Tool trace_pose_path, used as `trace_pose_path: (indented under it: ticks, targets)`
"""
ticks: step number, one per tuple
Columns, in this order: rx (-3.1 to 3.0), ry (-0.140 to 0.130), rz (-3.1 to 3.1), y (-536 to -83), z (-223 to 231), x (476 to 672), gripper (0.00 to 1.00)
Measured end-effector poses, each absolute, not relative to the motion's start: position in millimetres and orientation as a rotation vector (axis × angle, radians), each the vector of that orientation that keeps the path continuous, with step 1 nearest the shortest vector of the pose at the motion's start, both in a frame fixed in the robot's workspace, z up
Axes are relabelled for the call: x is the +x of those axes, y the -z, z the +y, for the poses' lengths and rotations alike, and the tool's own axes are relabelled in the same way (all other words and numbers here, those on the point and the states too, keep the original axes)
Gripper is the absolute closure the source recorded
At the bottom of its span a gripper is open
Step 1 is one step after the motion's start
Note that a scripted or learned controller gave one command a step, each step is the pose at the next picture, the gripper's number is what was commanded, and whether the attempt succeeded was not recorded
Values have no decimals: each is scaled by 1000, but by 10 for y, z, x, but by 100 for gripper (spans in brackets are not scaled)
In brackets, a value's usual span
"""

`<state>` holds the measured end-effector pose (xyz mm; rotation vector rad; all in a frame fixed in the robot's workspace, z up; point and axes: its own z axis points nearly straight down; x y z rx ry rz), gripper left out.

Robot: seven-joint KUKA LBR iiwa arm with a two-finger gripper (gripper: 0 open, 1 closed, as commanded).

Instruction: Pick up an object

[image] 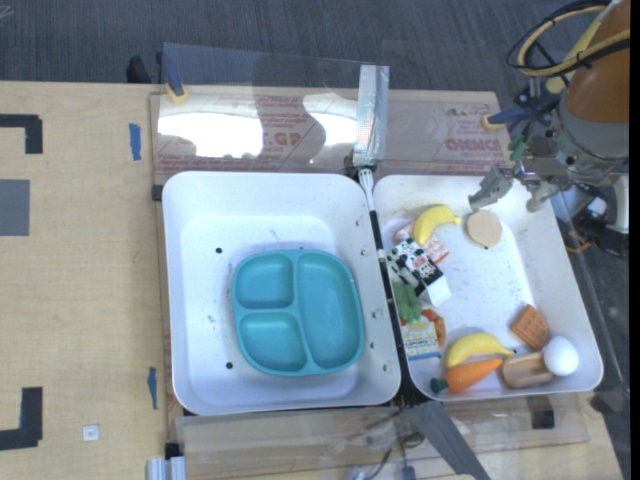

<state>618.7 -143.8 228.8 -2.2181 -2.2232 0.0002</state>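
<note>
My gripper (513, 190) hangs over the back right corner of the right bin (560, 268). It is open, its two grey fingers spread, with nothing between them. Just below the left finger lies a round tan disc (484, 229). A yellow banana (432, 221) rests left of the disc. At the bin's front lie a second yellow fruit (477, 346), an orange carrot (468, 373), a brown waffle piece (530, 325), a white egg (561, 356) and a tan loaf (525, 370).
A black-and-white toy (415, 260), a green item (408, 298) and a printed card (420, 333) line the right bin's left wall. The left bin (190, 268) holds a teal divided plate (297, 310). A clear panel (260, 118) stands behind the bins.
</note>
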Motion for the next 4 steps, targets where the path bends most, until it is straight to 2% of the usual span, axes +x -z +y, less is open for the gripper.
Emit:
trace_pose_path:
  ticks: [1,2,3,4]
  targets:
    - [-2048,-3,-2378,-1640,-1603,5695,0]
    - [-2127,10,-2326,-958,-1441,6149,0]
    - [-1923,3,-2495,-956,-1429,6701,0]
    - [-2005,20,-2389,-930,-2016,6709,0]
